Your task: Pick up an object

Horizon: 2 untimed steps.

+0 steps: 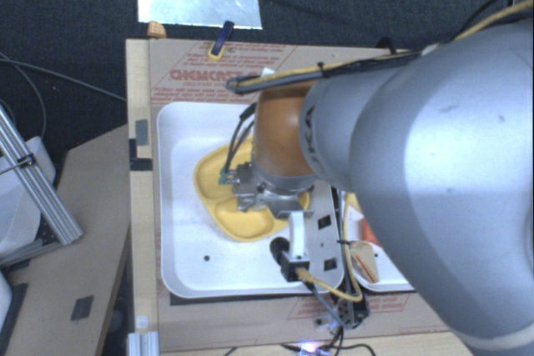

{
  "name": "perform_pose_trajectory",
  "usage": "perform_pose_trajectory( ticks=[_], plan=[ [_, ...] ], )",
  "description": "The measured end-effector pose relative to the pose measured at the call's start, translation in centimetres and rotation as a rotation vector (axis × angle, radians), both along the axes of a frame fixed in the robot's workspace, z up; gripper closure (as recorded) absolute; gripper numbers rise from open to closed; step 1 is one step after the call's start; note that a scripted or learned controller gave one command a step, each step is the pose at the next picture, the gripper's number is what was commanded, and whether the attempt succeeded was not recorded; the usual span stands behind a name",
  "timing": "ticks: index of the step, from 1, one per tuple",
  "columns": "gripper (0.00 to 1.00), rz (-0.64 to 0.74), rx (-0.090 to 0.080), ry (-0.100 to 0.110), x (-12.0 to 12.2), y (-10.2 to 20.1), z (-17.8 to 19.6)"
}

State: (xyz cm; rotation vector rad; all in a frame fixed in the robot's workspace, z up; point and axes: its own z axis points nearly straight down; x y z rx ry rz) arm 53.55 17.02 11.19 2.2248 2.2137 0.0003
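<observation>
My gripper (250, 198) sits low over the yellow object (210, 178) in the left bin (179, 263); under the wrist, I cannot tell its state. An off-centre grab could just push that flat shape aside.

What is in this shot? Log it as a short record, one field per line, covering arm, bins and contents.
arm: grey with an orange band, reaching in from the right, wrist low over the left bin
left bin: white, holds one yellow object
yellow object: flattish, partly hidden under the wrist
right bin: mostly hidden by the arm
right bin contents: an orange and tan item at the visible edge
object held: cannot tell
</observation>
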Motion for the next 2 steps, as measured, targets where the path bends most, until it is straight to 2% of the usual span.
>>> perform_pose_trajectory(
  ticks=[1,2],
  plan=[
    [1.00,0.010,0.006,-0.011,7.0,3.3,8.1],
    [1.00,0.012,0.004,0.006,-2.2,4.8,12.1]
  ],
)
